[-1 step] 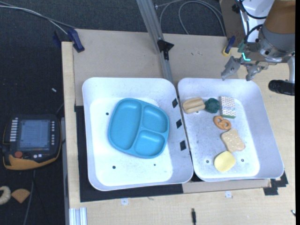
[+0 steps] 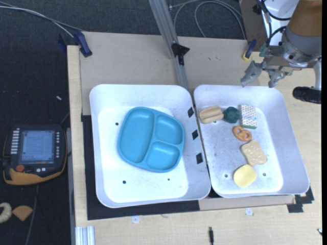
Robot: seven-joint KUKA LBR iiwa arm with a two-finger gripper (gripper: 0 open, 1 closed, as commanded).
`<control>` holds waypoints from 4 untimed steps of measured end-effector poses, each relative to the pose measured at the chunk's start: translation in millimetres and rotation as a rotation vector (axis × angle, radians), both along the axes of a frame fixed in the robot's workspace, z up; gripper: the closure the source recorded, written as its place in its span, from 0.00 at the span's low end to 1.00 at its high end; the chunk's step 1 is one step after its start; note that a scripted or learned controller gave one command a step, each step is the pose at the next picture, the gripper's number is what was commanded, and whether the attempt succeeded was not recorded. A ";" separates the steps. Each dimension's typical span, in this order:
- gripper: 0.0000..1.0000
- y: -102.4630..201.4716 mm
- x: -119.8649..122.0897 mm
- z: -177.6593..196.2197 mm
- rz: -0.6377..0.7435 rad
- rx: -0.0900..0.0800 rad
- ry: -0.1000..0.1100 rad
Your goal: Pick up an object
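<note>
Below the claw (image 2: 263, 78), its fingers spread apart and holding nothing, six small items lie in one bin (image 2: 288, 131); nearest is the checkered packet (image 2: 248, 116).

This is a robotics lab or test cell. A plywood desk (image 2: 133, 60) stands on dark carpet (image 2: 30, 86), with loose cables (image 2: 204, 9) trailing beyond its far edge and an aluminium strut (image 2: 163, 19) rising from it. A robot teach pendant (image 2: 34, 152) with a lit screen lies on the floor off the desk's left edge. Blue clamps (image 2: 82, 42) grip the far corners.
</note>
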State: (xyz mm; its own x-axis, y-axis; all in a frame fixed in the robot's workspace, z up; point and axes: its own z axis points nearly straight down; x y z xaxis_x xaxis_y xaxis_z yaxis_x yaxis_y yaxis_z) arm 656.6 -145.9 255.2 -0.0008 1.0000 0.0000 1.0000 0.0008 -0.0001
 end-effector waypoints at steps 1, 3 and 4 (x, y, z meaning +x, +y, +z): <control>0.00 -3.1 7.3 -58.5 0.000 0.001 0.005; 0.00 -11.2 4.6 -160.6 0.001 -0.002 -0.004; 1.00 -12.1 8.3 -143.0 0.002 -0.006 -0.017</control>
